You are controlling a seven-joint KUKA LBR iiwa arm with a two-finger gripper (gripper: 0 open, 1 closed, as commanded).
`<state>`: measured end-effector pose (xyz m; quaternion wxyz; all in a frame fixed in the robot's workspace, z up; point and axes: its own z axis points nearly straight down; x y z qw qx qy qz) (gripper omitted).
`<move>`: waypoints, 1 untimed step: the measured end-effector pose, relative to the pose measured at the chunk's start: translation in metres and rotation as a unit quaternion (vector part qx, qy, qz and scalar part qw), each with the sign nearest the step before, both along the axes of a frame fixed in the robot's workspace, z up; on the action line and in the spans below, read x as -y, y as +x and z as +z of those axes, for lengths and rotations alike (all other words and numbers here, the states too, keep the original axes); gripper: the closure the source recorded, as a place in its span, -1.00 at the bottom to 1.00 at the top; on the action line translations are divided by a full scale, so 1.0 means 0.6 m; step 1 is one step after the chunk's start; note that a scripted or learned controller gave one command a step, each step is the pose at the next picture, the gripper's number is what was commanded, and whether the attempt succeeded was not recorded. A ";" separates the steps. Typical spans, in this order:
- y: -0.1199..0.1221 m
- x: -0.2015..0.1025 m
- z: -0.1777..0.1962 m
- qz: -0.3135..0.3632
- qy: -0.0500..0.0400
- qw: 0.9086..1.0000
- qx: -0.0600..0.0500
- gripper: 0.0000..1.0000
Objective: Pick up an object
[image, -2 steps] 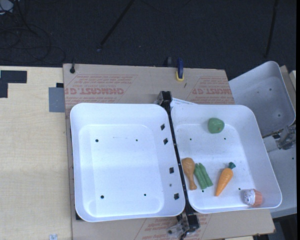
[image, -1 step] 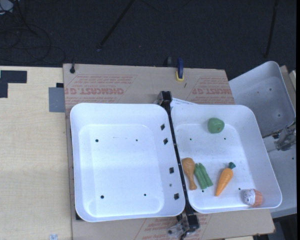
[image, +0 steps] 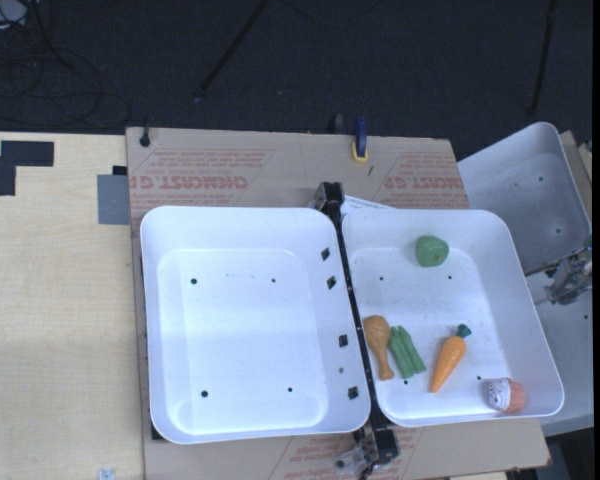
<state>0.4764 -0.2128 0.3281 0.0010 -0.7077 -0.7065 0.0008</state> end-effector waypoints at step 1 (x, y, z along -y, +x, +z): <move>-0.001 -0.006 -0.002 0.002 0.000 1.000 0.000 1.00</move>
